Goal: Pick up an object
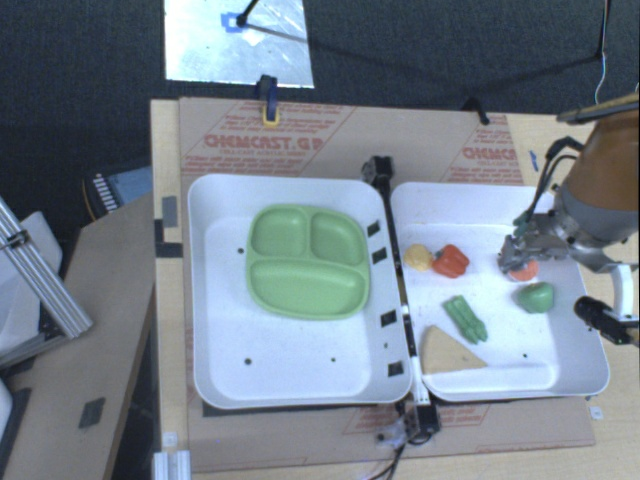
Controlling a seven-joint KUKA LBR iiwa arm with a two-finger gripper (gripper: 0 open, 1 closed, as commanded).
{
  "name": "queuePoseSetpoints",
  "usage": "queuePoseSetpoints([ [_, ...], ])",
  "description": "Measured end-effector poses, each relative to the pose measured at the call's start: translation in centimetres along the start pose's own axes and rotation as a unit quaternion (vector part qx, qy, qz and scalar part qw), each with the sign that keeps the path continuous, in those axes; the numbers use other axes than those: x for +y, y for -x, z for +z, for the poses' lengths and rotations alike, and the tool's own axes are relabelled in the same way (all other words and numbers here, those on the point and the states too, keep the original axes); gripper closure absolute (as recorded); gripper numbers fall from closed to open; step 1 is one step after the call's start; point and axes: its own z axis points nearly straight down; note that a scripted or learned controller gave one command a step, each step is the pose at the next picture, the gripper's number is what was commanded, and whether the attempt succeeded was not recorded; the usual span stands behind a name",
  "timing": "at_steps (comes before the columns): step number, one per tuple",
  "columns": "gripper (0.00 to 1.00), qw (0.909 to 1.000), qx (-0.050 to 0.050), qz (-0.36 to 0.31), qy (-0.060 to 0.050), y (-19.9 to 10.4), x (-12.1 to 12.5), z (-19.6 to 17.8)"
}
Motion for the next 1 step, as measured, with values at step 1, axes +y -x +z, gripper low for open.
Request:
queuePoseSetpoints([
  [1, 1.00, 1.0000, -0.001, 0.000, 0.001, 1.07, 0.52, -5.56],
])
